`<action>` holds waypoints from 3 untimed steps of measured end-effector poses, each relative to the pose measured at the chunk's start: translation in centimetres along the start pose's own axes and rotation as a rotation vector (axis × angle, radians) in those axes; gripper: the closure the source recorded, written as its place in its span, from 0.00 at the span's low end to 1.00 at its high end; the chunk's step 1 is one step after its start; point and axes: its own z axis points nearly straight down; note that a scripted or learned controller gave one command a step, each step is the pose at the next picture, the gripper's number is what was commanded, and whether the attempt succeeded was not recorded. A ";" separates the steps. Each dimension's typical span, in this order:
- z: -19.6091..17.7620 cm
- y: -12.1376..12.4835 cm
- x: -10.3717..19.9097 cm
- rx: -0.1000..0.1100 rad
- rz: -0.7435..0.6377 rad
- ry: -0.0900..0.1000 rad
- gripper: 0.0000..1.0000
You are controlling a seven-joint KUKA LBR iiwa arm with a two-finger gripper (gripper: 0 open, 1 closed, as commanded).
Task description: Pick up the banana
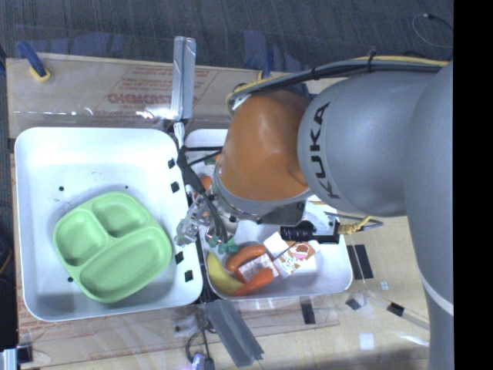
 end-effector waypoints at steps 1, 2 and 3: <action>0.0 0.0 0.0 0.000 0.000 0.000 0.00; -14.7 -6.8 -4.2 0.000 0.080 -0.001 0.00; -1.7 2.0 1.5 0.004 0.243 0.004 0.00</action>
